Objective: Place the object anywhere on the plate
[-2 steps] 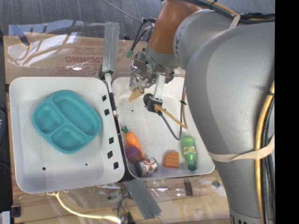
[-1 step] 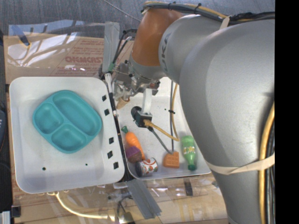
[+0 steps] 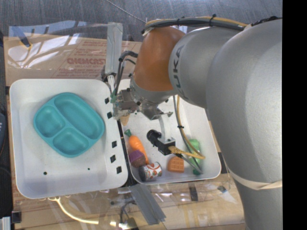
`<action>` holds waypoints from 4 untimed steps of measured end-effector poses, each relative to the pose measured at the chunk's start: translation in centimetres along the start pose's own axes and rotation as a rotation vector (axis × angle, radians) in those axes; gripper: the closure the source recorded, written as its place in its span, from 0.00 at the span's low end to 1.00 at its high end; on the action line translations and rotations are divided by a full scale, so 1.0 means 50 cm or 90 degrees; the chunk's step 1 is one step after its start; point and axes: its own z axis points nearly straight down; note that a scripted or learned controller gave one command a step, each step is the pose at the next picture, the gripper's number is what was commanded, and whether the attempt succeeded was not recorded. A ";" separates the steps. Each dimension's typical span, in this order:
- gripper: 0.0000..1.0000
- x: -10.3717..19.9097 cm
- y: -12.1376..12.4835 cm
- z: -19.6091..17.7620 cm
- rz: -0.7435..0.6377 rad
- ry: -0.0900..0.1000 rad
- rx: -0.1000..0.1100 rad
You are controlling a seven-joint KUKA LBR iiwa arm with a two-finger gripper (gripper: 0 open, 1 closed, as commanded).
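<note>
A teal divided plate (image 3: 68,124) lies in the left bin (image 3: 29,176). In the right bin (image 3: 208,169) are an orange carrot with a green top (image 3: 136,143), a purple piece (image 3: 137,158), an orange-and-white round item (image 3: 152,171), an orange waffle-like piece (image 3: 175,165) and a green item (image 3: 194,150). The gripper (image 3: 124,110) hangs over the divider between the bins, at the right bin's upper left, above the carrot. The large wrist covers most of it.
The grey arm spans the right side of the view and hides the right bin's far part. A taped cardboard sheet (image 3: 72,56) lies behind the bins. Black clips (image 3: 115,145) line the left bin's right wall.
</note>
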 end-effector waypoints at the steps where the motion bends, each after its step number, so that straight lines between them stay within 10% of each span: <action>1: 1.00 0.048 0.017 0.003 -0.200 0.003 0.002; 2: 1.00 0.147 0.071 -0.051 -0.339 0.012 0.006; 3: 1.00 0.155 0.013 0.001 -0.493 0.014 0.006; 4: 1.00 0.173 0.130 -0.102 -0.696 0.013 0.000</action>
